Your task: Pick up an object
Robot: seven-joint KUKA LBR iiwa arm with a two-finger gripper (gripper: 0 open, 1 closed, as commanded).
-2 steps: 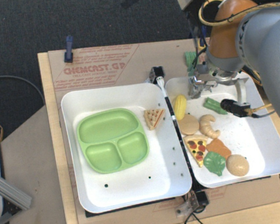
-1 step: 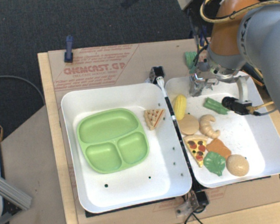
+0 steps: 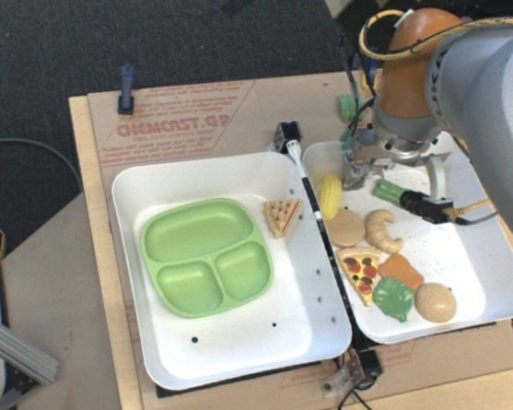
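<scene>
The right bin [image 3: 486,259] holds several toy foods: a yellow corn-like piece [image 3: 330,197], a tan round biscuit [image 3: 345,228], a beige curled piece [image 3: 382,228], a pizza slice [image 3: 362,273], an orange wedge [image 3: 400,272], a green leafy piece [image 3: 393,299] and a tan ball [image 3: 435,302]. My gripper [image 3: 395,178] hangs over the far end of this bin, open, its two fingers spread wide. A small green piece [image 3: 388,193] lies below, between the fingers, and nothing is gripped.
The left bin [image 3: 148,305] carries a green divided plate [image 3: 209,254] and a waffle wedge [image 3: 282,215] near the divider. The grey arm [image 3: 494,96] covers the right bin's far right corner. A black cable piece [image 3: 427,207] lies beside the green piece.
</scene>
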